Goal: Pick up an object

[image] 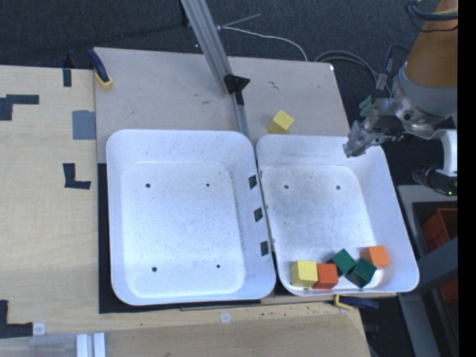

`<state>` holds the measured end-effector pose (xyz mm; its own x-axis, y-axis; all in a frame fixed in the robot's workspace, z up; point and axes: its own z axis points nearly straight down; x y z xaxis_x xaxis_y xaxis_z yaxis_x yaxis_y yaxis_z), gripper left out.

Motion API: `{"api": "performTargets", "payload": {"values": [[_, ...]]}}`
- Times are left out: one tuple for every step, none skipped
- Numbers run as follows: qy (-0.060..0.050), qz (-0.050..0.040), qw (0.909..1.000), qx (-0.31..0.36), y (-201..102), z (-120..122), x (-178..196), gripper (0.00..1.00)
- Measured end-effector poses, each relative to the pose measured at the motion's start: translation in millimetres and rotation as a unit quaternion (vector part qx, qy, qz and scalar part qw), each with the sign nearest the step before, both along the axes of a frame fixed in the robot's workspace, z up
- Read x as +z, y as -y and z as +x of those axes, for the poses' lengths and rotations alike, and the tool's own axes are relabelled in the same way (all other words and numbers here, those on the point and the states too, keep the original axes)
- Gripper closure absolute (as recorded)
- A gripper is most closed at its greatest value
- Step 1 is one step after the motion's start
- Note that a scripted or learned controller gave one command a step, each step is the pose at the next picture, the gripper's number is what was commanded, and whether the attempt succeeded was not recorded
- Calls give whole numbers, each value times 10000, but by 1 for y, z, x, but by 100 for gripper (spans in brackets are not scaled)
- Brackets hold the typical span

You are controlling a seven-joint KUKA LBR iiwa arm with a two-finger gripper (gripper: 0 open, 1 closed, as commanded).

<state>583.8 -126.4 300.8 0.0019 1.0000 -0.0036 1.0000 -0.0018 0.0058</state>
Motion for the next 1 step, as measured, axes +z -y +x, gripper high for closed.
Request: {"api": "performTargets", "payload": {"values": [[-26,23,10000,23,-24,-48,28,100]]}}
